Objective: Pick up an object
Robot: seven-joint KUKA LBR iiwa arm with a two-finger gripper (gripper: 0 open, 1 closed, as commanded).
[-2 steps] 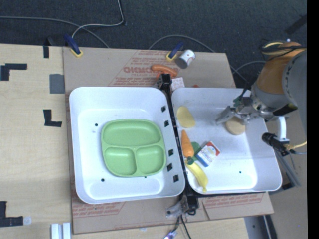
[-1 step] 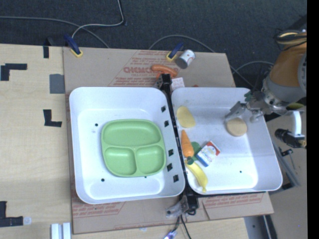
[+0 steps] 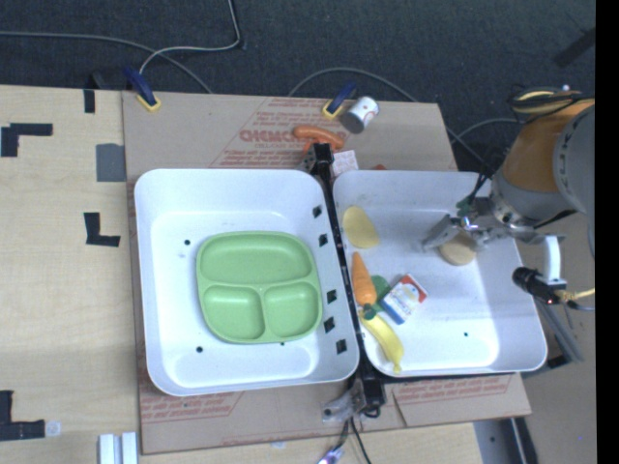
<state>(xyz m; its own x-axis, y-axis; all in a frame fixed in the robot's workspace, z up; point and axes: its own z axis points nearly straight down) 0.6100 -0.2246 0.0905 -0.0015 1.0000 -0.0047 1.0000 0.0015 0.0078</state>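
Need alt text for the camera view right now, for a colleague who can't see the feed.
The arm's hand sits low in the right bin, right over a tan, rounded object. Along that bin's left side lie a pale yellow piece, a carrot, a small red and white packet and a banana. The left bin holds a green divided plate.

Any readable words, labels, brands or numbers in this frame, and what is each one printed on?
Red printing on the cardboard sheet, above the left bin: upside down from this view and too blurred to read.
Red printing on the same cardboard along its front edge, below both bins: too small and blurred to read.
Red, white and blue packet in the right bin: print too small to read.
Nothing else legible.
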